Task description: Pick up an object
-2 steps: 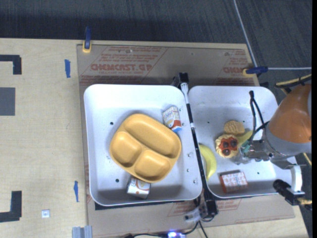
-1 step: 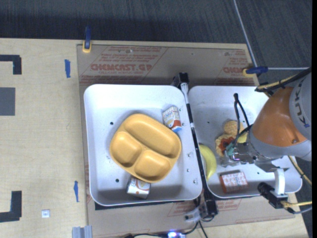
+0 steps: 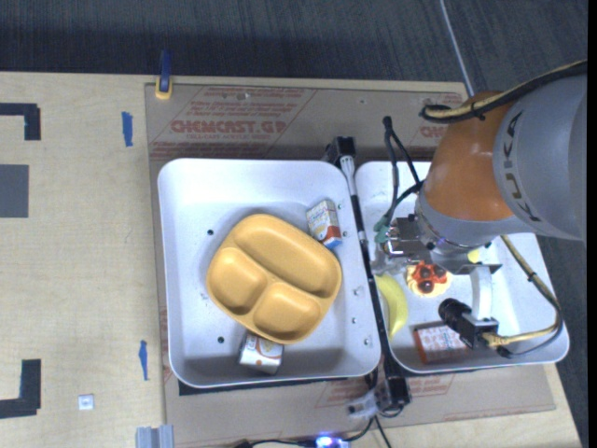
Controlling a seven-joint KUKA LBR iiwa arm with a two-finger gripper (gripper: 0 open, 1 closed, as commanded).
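Observation:
My gripper hangs low over the right bin, under the grey arm and its orange band. A small orange and red object lies right beneath the gripper. To its left a yellow banana rests along the bin's left wall. A red flat box sits near the bin's front edge. The arm hides much of the right bin's back half.
The left bin holds a large yellow divided plate, a small carton behind it and a can in front. Black cables run along the divider between the bins. Tan bench lies to the left.

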